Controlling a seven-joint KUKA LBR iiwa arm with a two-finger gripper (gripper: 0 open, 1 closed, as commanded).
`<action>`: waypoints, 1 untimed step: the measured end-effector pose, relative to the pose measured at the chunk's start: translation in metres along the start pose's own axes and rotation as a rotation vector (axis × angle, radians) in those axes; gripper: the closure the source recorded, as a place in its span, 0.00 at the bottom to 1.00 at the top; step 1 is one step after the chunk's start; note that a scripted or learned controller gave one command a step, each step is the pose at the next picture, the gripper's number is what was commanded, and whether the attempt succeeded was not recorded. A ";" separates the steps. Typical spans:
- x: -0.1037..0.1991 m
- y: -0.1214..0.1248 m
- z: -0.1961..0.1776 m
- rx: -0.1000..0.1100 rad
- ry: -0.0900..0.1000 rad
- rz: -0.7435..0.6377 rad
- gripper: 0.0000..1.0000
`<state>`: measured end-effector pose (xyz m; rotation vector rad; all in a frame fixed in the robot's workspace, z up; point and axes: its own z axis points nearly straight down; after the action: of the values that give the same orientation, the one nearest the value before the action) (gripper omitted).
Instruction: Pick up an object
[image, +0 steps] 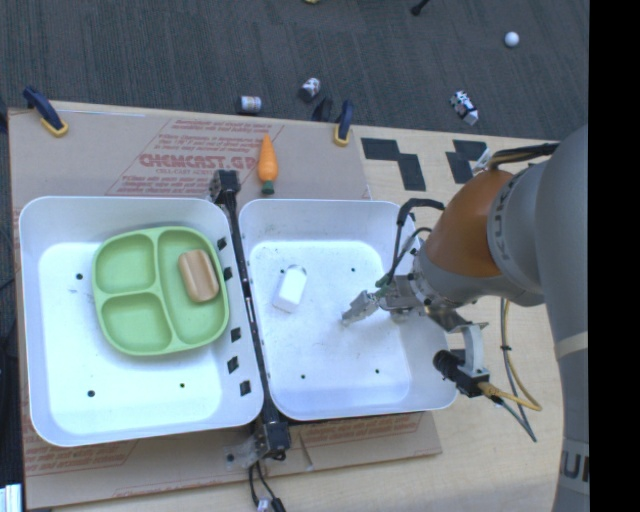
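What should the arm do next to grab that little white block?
Probably slide left toward the white block. The gripper sits in the right bin, to the block's right and a bit nearer the camera, with bare floor between them. Nothing shows in its grasp, so it likely has to close that gap first.

One fixed camera looks down at a slant on both bins (130, 425) from above; the arm (520, 240) enters from three o'clock.

Grey KUKA arm (545, 230), orange band (470, 225) above wrist, black cables looping at 12 o'clock, metallic hand (352, 312).
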<state>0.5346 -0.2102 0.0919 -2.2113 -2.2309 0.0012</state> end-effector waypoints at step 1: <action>0.043 0.123 0.000 -0.001 0.002 0.002 0.00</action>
<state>0.6573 -0.1657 0.0923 -2.2137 -2.2279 -0.0019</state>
